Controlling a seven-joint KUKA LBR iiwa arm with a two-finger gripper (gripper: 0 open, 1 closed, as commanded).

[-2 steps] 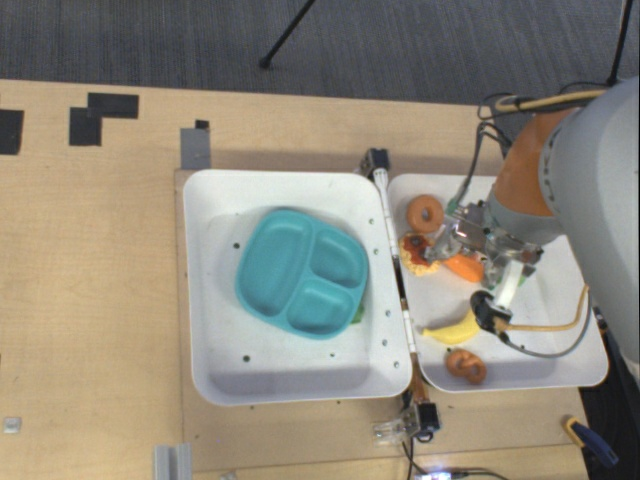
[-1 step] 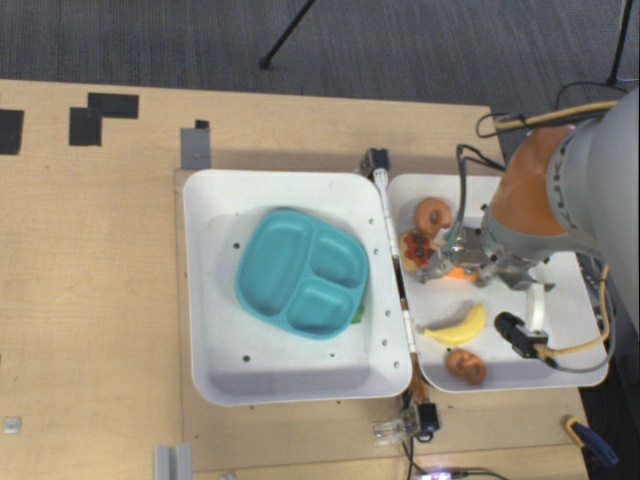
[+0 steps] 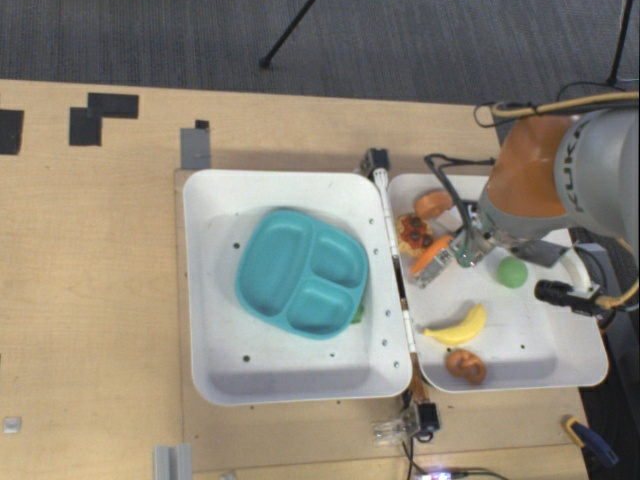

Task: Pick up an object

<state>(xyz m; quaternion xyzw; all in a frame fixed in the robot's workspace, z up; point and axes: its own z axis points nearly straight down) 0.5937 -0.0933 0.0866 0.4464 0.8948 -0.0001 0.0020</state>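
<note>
Orange carrot-shaped toy (image 3: pixel 432 255) lies at the right white bin's (image 3: pixel 560 368) left edge, under the gripper (image 3: pixel 462 253).
Arm leans low over it, presumably to grasp; finger state cannot be told. Yellow plastic banana (image 3: pixel 458 327) near the front edge.

Yellow banana (image 3: pixel 458 326) lying flat in right bin (image 3: pixel 560 368); green ball (image 3: pixel 512 273) near; brownish fruit (image 3: pixel 466 366) below

A single fixed camera looks down at a slant from above the table (image 3: pixel 100 268), far enough to take in both white bins (image 3: pixel 200 268) side by side, with dark floor beyond the far edge
</note>
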